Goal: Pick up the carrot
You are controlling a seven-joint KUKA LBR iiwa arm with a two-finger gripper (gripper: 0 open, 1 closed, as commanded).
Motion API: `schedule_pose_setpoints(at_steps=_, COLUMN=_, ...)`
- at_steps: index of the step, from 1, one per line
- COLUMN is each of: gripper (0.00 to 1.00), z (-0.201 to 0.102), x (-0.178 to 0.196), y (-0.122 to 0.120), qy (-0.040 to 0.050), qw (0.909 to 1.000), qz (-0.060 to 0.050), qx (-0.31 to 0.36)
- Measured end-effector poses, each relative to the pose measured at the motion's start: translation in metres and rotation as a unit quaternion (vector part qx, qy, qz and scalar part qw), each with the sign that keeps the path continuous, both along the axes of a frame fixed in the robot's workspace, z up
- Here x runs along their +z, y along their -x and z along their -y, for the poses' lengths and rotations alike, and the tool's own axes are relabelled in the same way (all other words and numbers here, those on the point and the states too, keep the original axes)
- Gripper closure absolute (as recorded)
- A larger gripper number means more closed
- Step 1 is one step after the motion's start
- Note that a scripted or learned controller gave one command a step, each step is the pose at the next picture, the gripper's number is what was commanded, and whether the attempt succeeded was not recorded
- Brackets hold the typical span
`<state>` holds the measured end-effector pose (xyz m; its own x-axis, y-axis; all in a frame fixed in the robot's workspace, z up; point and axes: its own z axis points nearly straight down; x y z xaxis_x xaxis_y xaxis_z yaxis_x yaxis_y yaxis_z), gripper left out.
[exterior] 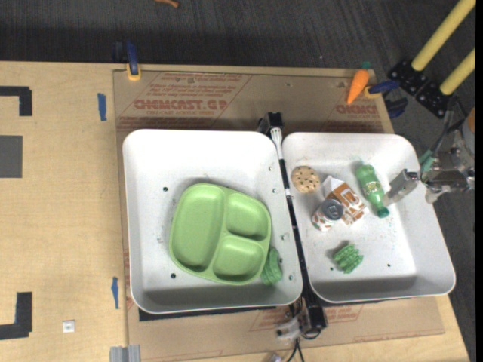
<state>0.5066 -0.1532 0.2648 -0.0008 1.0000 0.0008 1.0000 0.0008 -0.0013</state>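
Observation:
An orange, tapered carrot (358, 87) with a green top lies on the cardboard bench behind the right bin (430, 274), outside it and next to a blue clamp (385, 89). My gripper (411, 184) hangs at the right bin's right rim, just right of a green bottle (370, 188). It is well in front of the carrot and apart from it. I see nothing held in it.
The right bin also holds a cookie (305, 178), a small can (329, 213), an orange-and-white box (347, 200) and a green leafy piece (347, 257). A green divided plate (219, 234) fills the left bin (143, 202). Yellow bars (445, 29) cross the top right corner.

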Motion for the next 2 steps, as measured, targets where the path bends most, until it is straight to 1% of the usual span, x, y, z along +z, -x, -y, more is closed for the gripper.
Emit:
schedule_pose_setpoints(at_steps=1, gripper=0.00, z=-0.061, x=0.078, y=0.027, qy=0.0005, qw=0.9999, qz=0.001, qx=-0.011)
schedule_pose_setpoints(at_steps=2, gripper=0.00, z=-0.103, x=-0.070, y=0.028, qy=0.0001, qw=0.9998, qz=0.000, qx=-0.017)
